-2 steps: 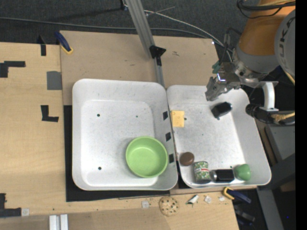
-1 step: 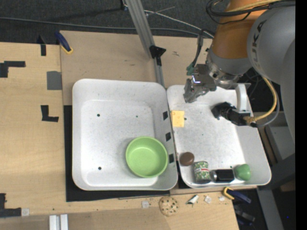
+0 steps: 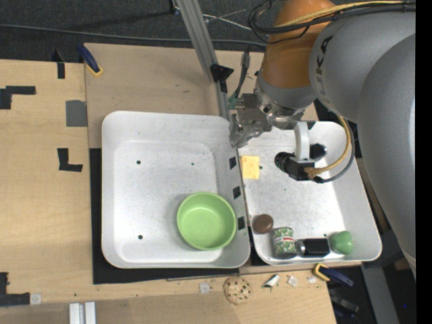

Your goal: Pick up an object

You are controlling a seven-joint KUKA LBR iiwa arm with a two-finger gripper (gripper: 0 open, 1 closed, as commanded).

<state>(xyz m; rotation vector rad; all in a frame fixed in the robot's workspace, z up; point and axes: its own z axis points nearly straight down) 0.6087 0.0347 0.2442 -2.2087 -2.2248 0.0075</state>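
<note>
The gripper hangs at the top left corner of the right bin; whether it is spread or closed, I cannot tell. Just at its 5 o'clock a yellow block lies on the bin floor. Farther toward 6 o'clock sit a brown disc, a small can, a black object and a green object. At 7 o'clock, a green bowl rests in the left bin.

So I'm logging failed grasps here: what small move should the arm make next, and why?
Probably a short descent toward the yellow block. The gripper hangs just above it at the right bin's upper left edge, nothing visibly between its fingers, and the other items lie farther off along the near rim.
</note>
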